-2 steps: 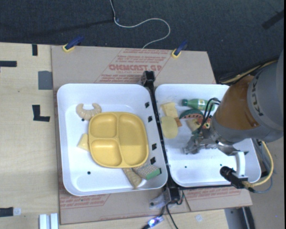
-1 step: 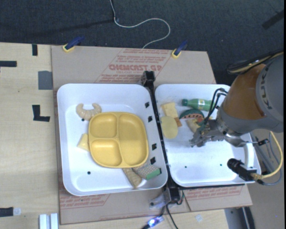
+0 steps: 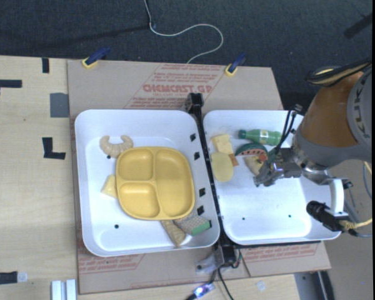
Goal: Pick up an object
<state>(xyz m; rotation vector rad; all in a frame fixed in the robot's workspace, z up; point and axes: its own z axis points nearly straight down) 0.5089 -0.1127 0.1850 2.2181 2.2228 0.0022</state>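
My gripper (image 3: 267, 172) hangs over the right bin (image 3: 262, 224), near its upper middle, just below a small red and tan object (image 3: 256, 159). Nothing shows between its fingers. A green bottle (image 3: 260, 135) lies at the bin's far side, with a dark green curved piece (image 3: 247, 147) under it. Pale yellow pieces (image 3: 222, 144) and a round yellow piece (image 3: 222, 166) lie along the bin's left wall. In the left bin (image 3: 90, 167), a yellow divided plate (image 3: 155, 182) sits in the middle.
A tan curved toy (image 3: 115, 145) lies above the plate and a yellow wedge (image 3: 109, 186) at its left. A cone and a green block (image 3: 189, 229) lie below it. The arm's orange band (image 3: 334, 114) looms over the right bin's right side. A white cable (image 3: 187, 33) runs behind.
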